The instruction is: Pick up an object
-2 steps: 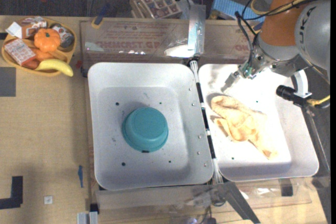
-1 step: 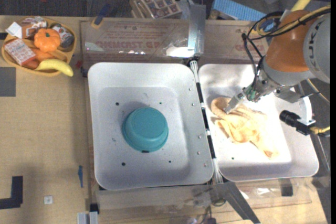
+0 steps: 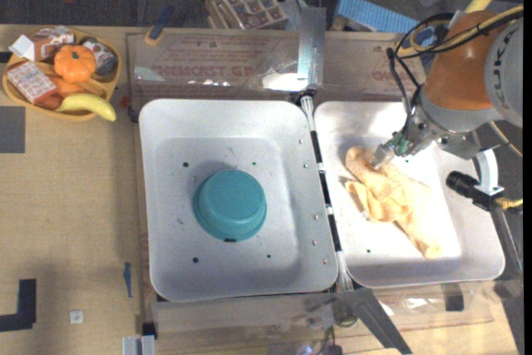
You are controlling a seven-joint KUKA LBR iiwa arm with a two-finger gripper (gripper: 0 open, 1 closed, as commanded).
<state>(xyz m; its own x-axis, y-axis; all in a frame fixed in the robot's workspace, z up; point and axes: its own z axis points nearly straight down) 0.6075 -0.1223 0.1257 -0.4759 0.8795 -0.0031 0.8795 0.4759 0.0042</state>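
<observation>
Camera view puts your target, the crumpled yellow cloth (image 3: 397, 200), low in the right bin (image 3: 474, 266), soft, folded and sprawling toward the near corner. You're at the reach-and-grasp step: the gripper (image 3: 387, 155) sits at the cloth's far end, whether gripping I cannot tell. Next, close on a fold and lift straight up.

No legible txt anywhere: print on the boxes (image 3: 249, 4) behind the bench, on the packets in the fruit basket (image 3: 33, 83) & on the arm (image 3: 499, 79) is too blurry/small to read.
</observation>
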